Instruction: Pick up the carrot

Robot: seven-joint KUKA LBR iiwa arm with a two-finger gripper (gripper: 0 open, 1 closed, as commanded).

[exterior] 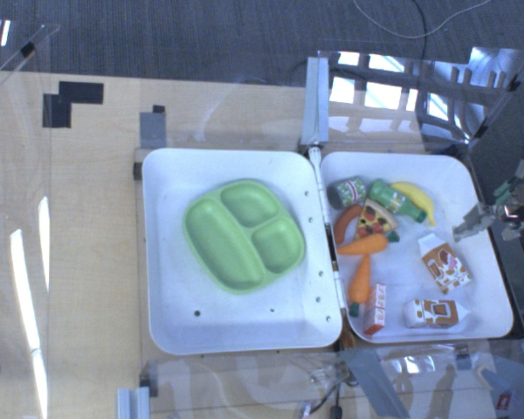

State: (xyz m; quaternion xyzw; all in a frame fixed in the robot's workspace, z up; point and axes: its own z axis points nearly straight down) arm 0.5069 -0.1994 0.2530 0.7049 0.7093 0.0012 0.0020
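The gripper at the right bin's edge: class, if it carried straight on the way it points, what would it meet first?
The gripper points leftward into the right bin. Probably first the small brown-and-white packet just below its line, or beyond it the banana; depth is unclear from this slanted view.

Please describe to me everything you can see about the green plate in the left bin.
The green plate is a rounded, light green tray that looks like matte plastic. It has three compartments: one long one on its left side and two smaller ones on its right, divided by raised ridges. All three hold nothing. It lies flat, turned at a slant, near the middle of the left bin, resting on the bin's white floor. Nothing else touches it.
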